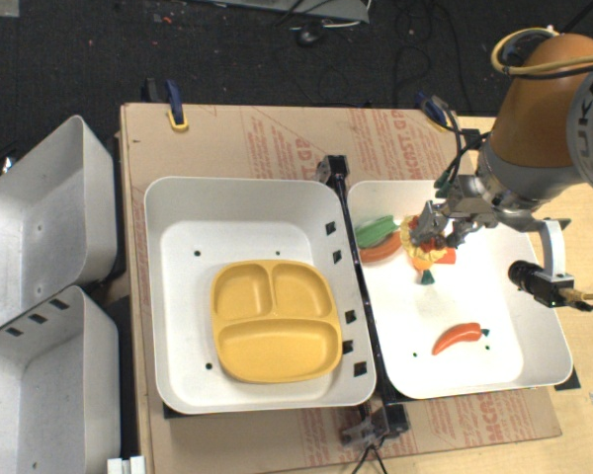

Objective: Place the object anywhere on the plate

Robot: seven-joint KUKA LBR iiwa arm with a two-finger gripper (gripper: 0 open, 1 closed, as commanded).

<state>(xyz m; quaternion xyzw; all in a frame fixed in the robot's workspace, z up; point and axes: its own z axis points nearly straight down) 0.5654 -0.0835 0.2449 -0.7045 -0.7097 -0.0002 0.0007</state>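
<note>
Pincer low over the right bin, seemingly touching a yellow-red toy (grip state impossible to tell); yellow plate well left.

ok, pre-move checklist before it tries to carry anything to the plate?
1. Plate in the left bin: ok.
2. Gripper over the right bin, above the yellow-and-red toy: ok.
3. Toy between the fingers: cannot tell.
4. Neighbours near the target: not ok, a green-and-orange toy lies just left of it.
5. Orange pepper apart from the gripper: ok.
6. Object on the plate: not ok, not yet done.
</note>
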